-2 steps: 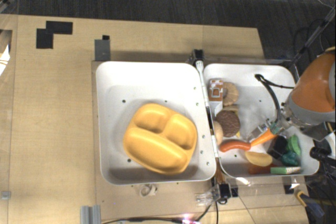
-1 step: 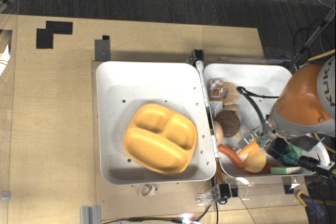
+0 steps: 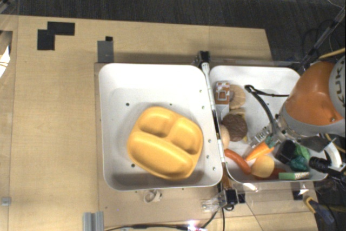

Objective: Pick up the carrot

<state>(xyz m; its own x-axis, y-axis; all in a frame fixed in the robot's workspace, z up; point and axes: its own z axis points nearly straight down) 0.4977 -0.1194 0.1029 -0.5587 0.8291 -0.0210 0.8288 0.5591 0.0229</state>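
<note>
At the right bin's (image 3: 254, 73) lower part the carrot (image 3: 258, 150) is seen, tilted, touching the gripper (image 3: 272, 138); gripper state cannot be told; carrot judged light, stiff, smooth, best taken across its thicker middle; yellow bread-like lump (image 3: 165, 142) is logged in left bin (image 3: 116, 116).
</note>
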